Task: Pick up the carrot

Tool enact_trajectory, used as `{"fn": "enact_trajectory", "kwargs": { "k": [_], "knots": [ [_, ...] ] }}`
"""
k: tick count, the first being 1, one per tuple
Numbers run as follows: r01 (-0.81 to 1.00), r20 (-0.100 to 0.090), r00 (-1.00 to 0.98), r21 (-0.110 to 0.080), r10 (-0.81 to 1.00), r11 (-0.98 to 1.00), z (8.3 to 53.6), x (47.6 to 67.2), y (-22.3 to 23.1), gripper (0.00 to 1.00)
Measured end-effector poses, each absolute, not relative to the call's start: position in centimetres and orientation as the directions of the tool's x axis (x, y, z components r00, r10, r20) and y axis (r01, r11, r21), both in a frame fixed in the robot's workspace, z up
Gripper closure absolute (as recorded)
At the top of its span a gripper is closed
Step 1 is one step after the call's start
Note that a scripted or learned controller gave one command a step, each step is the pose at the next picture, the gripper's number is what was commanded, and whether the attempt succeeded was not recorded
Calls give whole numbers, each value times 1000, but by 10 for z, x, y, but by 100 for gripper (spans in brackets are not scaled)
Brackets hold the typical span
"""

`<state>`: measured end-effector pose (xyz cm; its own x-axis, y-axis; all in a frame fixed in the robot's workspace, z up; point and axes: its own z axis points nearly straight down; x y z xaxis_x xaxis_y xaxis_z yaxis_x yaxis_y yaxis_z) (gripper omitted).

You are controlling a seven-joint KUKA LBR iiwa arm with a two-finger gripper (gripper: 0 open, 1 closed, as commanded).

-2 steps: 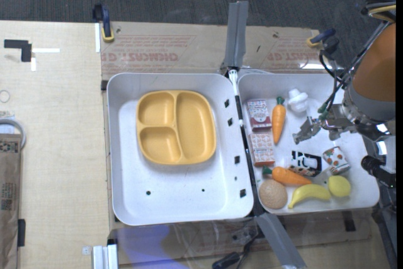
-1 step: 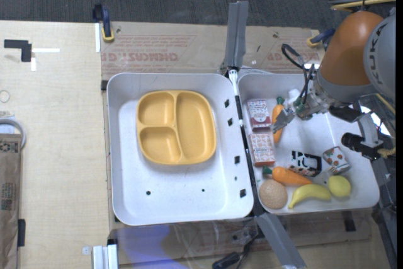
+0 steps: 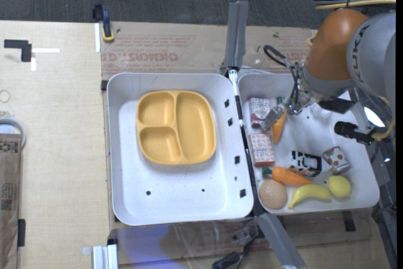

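while the arm (image 3: 343, 50) reaches in from the right over the far part of the right bin (image 3: 362, 201), its jaws sit just at the top end of an orange tapered piece (image 3: 278, 128) that points down toward the near side, beside a small red and white carton (image 3: 259, 109). whether the jaws are open, closed or gripping that piece i cannot tell; the metal parts and the orange end overlap too closely to separate. a clearer carrot (image 3: 292, 176), orange with a green end, lies flat in the near part of the same bin, between a second carton (image 3: 261, 149) and a banana (image 3: 308, 194), with a brown egg-like ball (image 3: 272, 194) just beside it. this one looks untouched, well apart from the jaws. as i judge it, the pick is not yet proven: nothing shows an orange thing lifted clear. the yellow plate (image 3: 176, 127) sits in the left bin (image 3: 123, 198).
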<state>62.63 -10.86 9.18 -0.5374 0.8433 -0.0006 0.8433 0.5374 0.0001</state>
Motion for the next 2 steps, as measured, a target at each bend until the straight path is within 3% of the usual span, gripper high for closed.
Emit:
{"fn": "enact_trajectory", "kwargs": {
  "k": [1,2],
  "knots": [
    [845,-2,-534,2,845,534,102,627,-110,100],
    [857,-2,-515,1,857,515,244,660,-72,100]
  ]
}}
